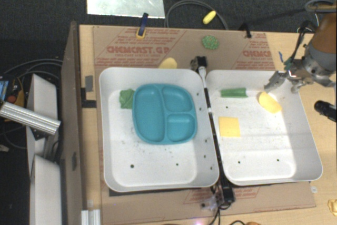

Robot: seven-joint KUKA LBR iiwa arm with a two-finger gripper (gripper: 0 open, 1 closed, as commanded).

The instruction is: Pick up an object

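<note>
Yellow lemon-shaped object (269, 103) lies in the right bin (295, 166), in its upper right part, just below and left of the gripper (284, 81).

The object is a smooth, pale yellow oval, its long axis slanting from upper left to lower right; the gripper's fingers are spread apart with nothing between them, hovering at the bin's far right corner above the object; a green stick-like piece (233, 93) lies lengthwise left to right near the bin's far wall, well left of the yellow object; a flat yellow square (229, 126) sits nearer the middle divider; the lower half of the right bin is bare white floor; the left bin (113, 166) holds a teal divided plate (164, 114) with a green scrap (126, 98) touching its left edge.
</note>
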